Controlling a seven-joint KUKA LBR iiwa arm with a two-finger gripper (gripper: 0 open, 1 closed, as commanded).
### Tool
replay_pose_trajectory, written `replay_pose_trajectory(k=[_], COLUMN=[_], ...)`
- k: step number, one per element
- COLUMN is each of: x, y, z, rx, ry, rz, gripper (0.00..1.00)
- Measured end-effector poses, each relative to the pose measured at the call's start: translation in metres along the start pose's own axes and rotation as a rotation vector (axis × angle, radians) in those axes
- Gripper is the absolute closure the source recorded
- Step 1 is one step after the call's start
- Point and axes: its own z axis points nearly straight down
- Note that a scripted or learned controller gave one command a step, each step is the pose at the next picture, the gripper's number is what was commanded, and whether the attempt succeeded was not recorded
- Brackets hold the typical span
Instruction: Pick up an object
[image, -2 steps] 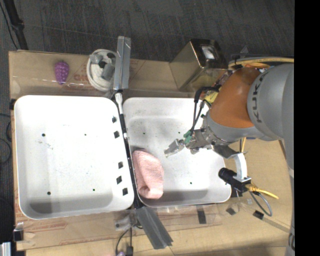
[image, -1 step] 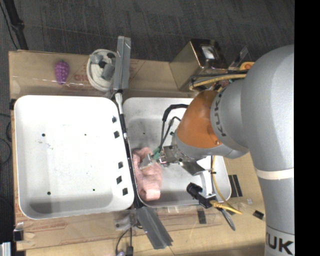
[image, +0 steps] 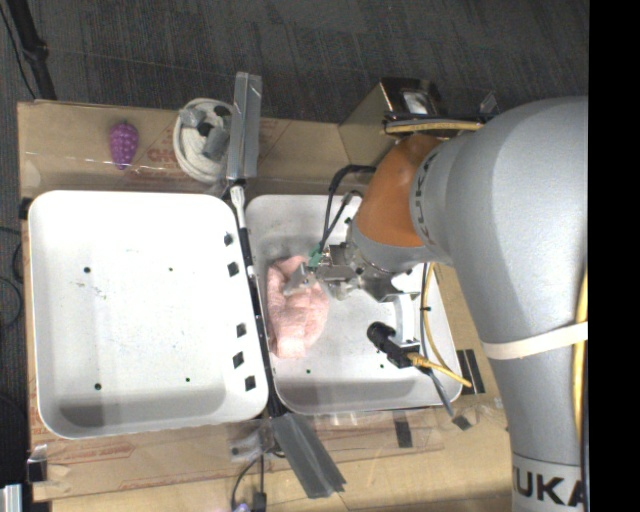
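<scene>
- Fingers of the gripper (image: 305, 283) sit low over the top of a pale pink soft object (image: 296, 308); from up here I cannot tell how far apart they stand, nor whether anything is caught between them.
- That pink object lies in the right bin (image: 345, 395), pressed close against the bin's left wall, and stretches from beneath the gripper toward the bin's near edge.
- Behind the gripper, further right of the pink object, comes the wrist with its cables, then the orange band (image: 392, 200), then the broad grey arm (image: 510, 250).
- A small black part with a yellow cable (image: 400, 350) hangs to the right of the pink object, above the bin floor.
- Left of the pink object, across the divider, is the left bin (image: 130, 400).
- Beyond the left bin's far edge, on the brown bench, rest a purple grape-like bunch (image: 123, 143) and a white coiled roll (image: 203, 138).
</scene>
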Motion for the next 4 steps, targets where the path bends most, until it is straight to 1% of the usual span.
replay_pose_trajectory(k=[1,2,3,4], x=[-0.006,0.012,-0.009,0.015], y=[0.058,0.078,0.058,0.078], z=[0.0,-0.074,0.0,-0.001], rx=[0.0,0.001,-0.001,-0.002], ry=[0.001,0.0,0.001,-0.001], rz=[-0.059,-0.225,-0.313,-0.442], gripper=[0.0,0.0,0.0,0.0])
